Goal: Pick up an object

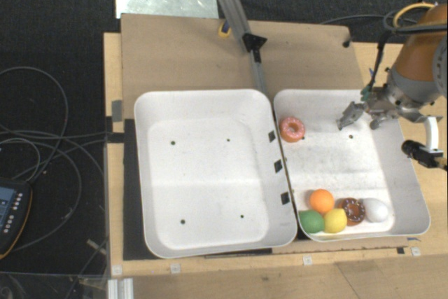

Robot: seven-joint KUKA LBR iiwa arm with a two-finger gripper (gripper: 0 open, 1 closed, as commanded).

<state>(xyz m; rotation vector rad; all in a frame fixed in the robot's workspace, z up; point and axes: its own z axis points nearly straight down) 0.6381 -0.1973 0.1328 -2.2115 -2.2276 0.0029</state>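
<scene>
From above, the gripper (362, 115) hangs over the far right part of the right bin (364, 154), its fingers spread apart with nothing between them. A pink donut (292, 128) lies at that bin's far left edge. Along its near edge sit an orange (321, 201), a green ball (312, 222), a lemon (335, 220), a chocolate donut (353, 210) and a white egg (376, 210), clustered together. The left bin (210, 171) adjoins it.

What I counted on the bench

I saw two white bins (210, 103), two doughnuts, one pink (292, 128) and one chocolate (353, 210), plus one orange (321, 200), one green fruit (311, 222), one lemon (335, 220) and one white egg (376, 210).
</scene>
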